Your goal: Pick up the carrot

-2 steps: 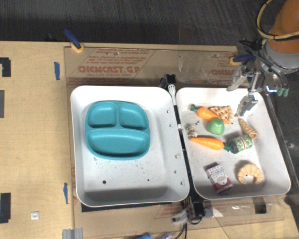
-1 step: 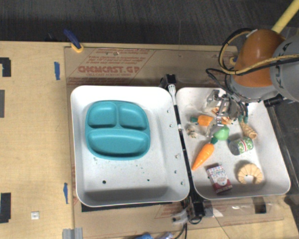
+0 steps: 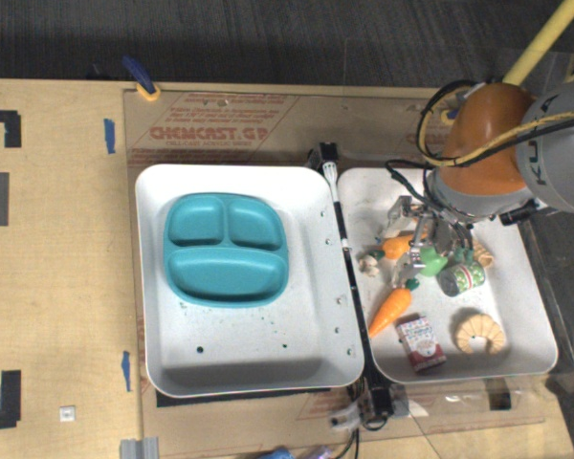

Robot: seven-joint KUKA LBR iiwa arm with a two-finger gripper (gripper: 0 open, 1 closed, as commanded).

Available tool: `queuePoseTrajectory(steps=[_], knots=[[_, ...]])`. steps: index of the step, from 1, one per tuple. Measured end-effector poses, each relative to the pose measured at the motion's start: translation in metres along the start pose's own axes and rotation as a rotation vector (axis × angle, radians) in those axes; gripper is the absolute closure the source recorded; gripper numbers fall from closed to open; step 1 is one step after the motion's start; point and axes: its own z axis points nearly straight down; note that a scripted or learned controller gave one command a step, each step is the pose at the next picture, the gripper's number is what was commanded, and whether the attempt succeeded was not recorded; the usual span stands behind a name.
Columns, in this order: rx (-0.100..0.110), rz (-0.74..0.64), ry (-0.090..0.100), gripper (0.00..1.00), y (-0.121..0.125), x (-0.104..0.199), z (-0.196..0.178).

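Carrot (image 3: 392,310) lies diagonally, tip toward lower left.

Cut off at the right edge: grey arm with orange band (image 3: 493,142); beneath its metal gripper (image 3: 423,256), perhaps a small orange toy (image 3: 395,248), half hidden.

Reaches in from the right edge of the camera view, grey links angled toward the centre. Shows a broad orange band (image 3: 485,137) just above the wrist, bulging and rounded, crossed by looping black and yellow cables. Points steeply downward below the band, wrist near vertical. Ends in the gripper (image 3: 423,254), a cluster of thin metal parts seen almost end on from above. Hangs low, with the fingertips too small and tangled in glare to read.
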Motion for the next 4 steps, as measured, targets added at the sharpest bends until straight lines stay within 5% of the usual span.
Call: queuePoseTrajectory(steps=[1,2,3,4], knots=[[-0.001,-0.059,0.000,0.00,-0.028,0.038,-0.001],[0.002,-0.059,-0.015,1.00,-0.028,0.033,-0.015],[0.001,-0.060,-0.013,0.00,-0.027,0.034,-0.014],[0.003,-0.059,-0.023,1.00,-0.027,0.031,-0.026]])
